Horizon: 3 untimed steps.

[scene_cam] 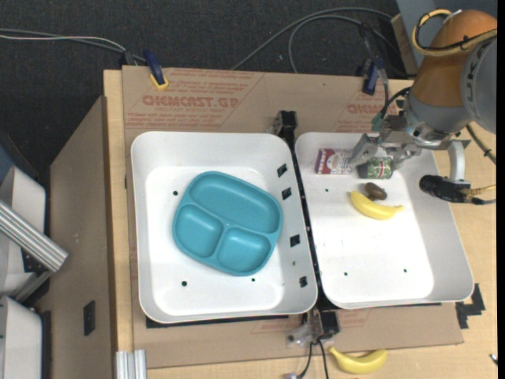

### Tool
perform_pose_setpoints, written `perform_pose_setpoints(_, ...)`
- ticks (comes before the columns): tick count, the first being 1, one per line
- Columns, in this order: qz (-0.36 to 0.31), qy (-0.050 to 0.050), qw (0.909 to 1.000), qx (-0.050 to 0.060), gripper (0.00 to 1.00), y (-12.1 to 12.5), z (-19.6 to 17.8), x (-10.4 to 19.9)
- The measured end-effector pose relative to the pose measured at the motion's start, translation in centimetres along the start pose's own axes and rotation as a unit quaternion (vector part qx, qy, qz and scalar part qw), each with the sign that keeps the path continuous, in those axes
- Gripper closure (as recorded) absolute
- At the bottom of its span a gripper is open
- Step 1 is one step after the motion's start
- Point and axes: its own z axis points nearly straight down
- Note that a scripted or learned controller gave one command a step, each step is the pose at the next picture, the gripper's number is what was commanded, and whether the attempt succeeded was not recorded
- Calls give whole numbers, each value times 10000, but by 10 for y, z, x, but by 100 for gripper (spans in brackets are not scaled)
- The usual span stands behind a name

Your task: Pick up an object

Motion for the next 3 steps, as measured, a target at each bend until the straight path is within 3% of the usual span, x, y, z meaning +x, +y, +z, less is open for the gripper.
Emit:
perform_pose_setpoints(1, 3, 2, 10000, 42, 0, 8, 52, -2)
perform_pose_setpoints(2, 10, 3, 10000, 47, 0, 5, 78, -2)
perform_pose_setpoints(3, 6, 0, 10000, 20, 100, 7, 65, -2)
